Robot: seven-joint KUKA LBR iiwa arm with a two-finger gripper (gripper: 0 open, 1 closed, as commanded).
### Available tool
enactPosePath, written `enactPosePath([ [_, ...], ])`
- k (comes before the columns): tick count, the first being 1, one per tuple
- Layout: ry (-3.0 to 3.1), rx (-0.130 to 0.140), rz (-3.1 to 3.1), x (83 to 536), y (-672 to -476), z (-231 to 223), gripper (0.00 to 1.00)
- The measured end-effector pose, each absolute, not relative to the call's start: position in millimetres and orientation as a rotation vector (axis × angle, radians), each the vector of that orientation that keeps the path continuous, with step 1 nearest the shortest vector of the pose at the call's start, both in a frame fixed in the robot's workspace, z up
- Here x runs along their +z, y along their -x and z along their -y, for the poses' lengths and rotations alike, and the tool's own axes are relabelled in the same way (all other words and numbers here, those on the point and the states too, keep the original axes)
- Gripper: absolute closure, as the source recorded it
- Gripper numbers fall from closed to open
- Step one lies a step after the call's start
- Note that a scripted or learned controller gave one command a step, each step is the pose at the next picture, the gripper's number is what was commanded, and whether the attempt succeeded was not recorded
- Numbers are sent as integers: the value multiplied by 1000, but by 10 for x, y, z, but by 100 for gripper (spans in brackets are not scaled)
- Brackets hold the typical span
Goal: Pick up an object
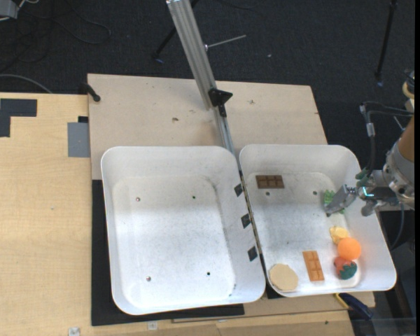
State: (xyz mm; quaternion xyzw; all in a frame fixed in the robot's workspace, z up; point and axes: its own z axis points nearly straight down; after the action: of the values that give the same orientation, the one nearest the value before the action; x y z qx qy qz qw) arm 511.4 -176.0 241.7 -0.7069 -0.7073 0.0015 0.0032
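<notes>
An aluminium rail [196,54] slants over the wooden bench [161,110] far left of the fingers, with black cables [56,19] on the floor beyond.

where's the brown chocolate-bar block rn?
The brown chocolate-bar block lies flat in the right bin, near its far-left corner, apart from the other items clustered along the near edge.

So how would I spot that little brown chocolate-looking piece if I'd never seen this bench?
Look in the right bin, the one the arm reaches into. Near its far wall lies the brown block, alone. Unlike the orange bar and round items by the near edge, it is dark brown and segmented.
</notes>
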Motion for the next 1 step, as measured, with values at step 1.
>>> enactPosePath([
  [1,2222,1,2217,2434,-5120,1767,0],
])
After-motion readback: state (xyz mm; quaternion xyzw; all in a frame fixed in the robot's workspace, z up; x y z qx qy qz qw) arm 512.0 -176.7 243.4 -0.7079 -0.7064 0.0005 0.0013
